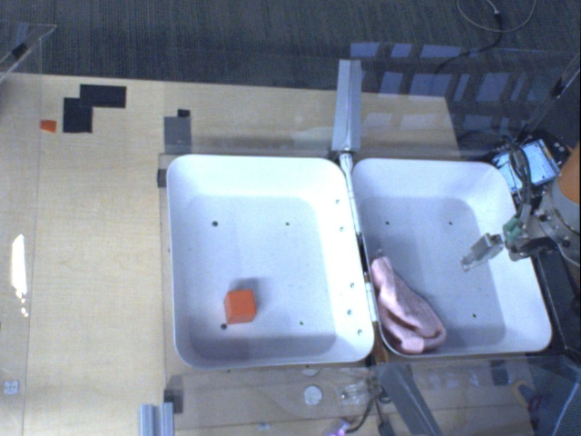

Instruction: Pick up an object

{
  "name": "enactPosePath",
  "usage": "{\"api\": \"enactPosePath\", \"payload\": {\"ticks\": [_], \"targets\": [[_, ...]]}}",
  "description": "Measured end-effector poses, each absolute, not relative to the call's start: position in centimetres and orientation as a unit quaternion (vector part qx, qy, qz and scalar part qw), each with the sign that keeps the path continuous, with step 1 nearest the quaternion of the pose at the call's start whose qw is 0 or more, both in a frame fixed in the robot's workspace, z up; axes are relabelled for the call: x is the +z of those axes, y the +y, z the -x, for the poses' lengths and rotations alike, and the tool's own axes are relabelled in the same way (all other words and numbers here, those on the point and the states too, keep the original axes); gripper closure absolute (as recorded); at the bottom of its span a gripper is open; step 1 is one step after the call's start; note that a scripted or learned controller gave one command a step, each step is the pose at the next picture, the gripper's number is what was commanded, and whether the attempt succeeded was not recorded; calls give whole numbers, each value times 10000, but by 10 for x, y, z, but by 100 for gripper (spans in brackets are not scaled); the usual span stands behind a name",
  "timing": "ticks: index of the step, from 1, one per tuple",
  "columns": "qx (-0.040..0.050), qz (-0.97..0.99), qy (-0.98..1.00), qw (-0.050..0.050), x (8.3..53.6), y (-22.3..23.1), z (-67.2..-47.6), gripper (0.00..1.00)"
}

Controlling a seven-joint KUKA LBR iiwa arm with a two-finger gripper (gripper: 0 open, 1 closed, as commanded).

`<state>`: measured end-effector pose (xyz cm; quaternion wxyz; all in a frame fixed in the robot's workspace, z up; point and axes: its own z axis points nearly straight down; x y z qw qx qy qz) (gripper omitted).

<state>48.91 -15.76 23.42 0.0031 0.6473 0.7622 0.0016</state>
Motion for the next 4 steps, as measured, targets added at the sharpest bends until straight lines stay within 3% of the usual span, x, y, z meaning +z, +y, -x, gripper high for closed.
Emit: {"api": "enactPosePath", "payload": {"ticks": [1, 2, 3, 4], "targets": [[31, -5341, 8454, 57, 99, -89, -491, 0], [32, -5340, 8454, 57, 99, -89, -491, 0], [65, -5835, 8120, 90, 95, -100, -549, 0], [75, -5863, 8099, 140, 95, -91, -522, 0]]}}
